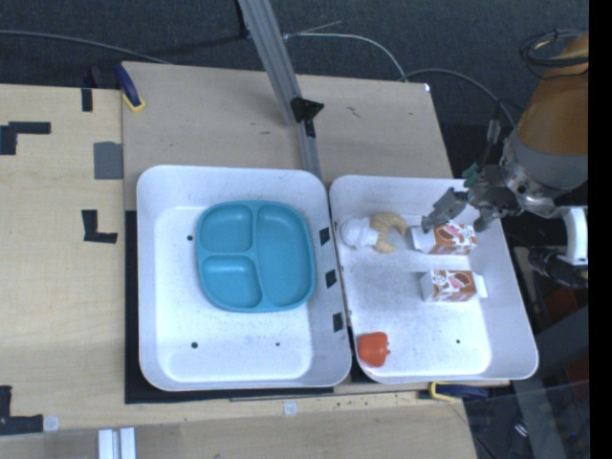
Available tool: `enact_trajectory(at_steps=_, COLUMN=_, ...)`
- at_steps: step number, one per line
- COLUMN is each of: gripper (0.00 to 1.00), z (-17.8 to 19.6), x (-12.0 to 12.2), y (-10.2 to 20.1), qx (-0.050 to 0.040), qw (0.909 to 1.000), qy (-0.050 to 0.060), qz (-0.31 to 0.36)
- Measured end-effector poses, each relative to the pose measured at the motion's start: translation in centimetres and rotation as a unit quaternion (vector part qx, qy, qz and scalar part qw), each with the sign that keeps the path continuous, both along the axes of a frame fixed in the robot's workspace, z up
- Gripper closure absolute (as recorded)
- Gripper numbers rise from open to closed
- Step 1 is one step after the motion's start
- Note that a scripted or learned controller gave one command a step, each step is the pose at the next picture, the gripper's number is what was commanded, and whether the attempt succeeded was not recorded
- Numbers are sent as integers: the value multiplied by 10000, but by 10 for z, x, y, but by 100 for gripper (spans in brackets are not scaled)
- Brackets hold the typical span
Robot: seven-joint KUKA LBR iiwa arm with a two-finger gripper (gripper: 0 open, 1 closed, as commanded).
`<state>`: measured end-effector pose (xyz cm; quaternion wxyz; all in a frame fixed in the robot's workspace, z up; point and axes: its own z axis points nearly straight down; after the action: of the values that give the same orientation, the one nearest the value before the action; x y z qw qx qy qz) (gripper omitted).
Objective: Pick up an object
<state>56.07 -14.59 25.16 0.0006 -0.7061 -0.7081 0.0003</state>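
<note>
Two white bins sit side by side on the bench. The left bin [163, 285] holds a teal divided plate [256, 255], lying flat toward the bin's upper middle.

The right bin [497, 352] holds the loose things. At about 10 o'clock from its centre lie a small white object [355, 231] and a tan, croissant-like piece [387, 228], touching each other. At roughly 1 o'clock lies a carton [448, 239] with red and white print, and just below it, near 3 o'clock, a second carton [449, 284] of the same print; the two lie near each other but apart. At 7 o'clock, by the bin's lower-left corner and close to the rim, sits a red-orange object [373, 348], perhaps a pepper or tomato, though it is too small to be sure.

The arm [555, 113] comes in from 2 o'clock. Its gripper [449, 210] hangs over the upper carton, dark fingers spread apart, one tip by the carton's left end and the other toward its right. Nothing is between the fingers; whether the tips touch the carton I cannot tell.
</note>
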Motion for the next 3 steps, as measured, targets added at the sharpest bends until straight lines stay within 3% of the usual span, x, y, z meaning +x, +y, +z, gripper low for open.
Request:
enact_trajectory(at_steps=1, gripper=0, z=0, x=0, y=0, qx=1, qw=10000, qy=0, qz=-2)
enact_trajectory(at_steps=2, gripper=0, z=-56, x=-1, y=-10, qx=-2, qw=10000, qy=29, qz=-11)
enact_trajectory(at_steps=3, gripper=0, z=-117, x=-1, y=-1, qx=5, qw=10000, qy=36, qz=-4)
